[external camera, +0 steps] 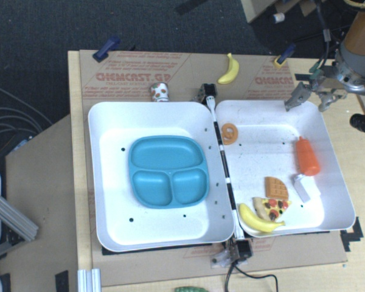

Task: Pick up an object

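My gripper (306,104) hangs above the far rim of the right bin (334,181), its two fingers spread open with nothing between them. In that bin lie an orange bottle-shaped toy (306,156) near the right wall, a small brown pretzel (229,133) at the far left, a waffle (277,188), a pizza slice (272,207), a yellow banana (257,220) at the near left corner, and a small white block (302,189). The orange toy is the closest of them to the gripper, a little nearer the front.
The left bin (109,132) holds a blue divided plate (168,170). On the board behind the bins lie a second banana (229,70) and a small spotted toy (160,92). Blue clips (106,49) sit at the board's far edge.
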### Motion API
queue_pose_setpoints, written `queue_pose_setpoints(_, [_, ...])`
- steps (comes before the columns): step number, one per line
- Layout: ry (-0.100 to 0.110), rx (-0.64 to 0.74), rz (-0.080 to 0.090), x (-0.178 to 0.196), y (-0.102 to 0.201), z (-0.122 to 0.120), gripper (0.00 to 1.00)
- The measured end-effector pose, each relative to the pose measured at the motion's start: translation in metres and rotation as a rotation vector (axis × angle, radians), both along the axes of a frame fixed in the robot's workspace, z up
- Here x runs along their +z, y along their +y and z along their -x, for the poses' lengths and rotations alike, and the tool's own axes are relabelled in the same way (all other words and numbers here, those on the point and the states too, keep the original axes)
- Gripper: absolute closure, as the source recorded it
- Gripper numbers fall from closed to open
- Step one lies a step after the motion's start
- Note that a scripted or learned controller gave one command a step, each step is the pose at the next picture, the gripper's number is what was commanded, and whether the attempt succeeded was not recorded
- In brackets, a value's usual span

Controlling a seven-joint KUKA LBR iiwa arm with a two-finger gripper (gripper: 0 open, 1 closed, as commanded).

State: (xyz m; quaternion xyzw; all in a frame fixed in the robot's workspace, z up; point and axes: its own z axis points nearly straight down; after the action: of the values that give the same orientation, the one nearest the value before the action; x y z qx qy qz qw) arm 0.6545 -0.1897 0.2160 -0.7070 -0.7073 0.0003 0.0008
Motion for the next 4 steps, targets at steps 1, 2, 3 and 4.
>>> queue_pose_setpoints(1, [-0.001, 0.001, 0.0, -0.132, 0.03, -0.012, 0.0])
queue_pose_setpoints(2, [-0.003, 0.002, 0.002, -0.121, 0.03, -0.013, 1.0])
queue_pose_setpoints(3, [-0.002, 0.002, 0.002, -0.121, 0.03, -0.013, 0.0])
queue_pose_setpoints(4, [0.005, 0.004, -0.016, -0.129, -0.025, -0.014, 0.0])
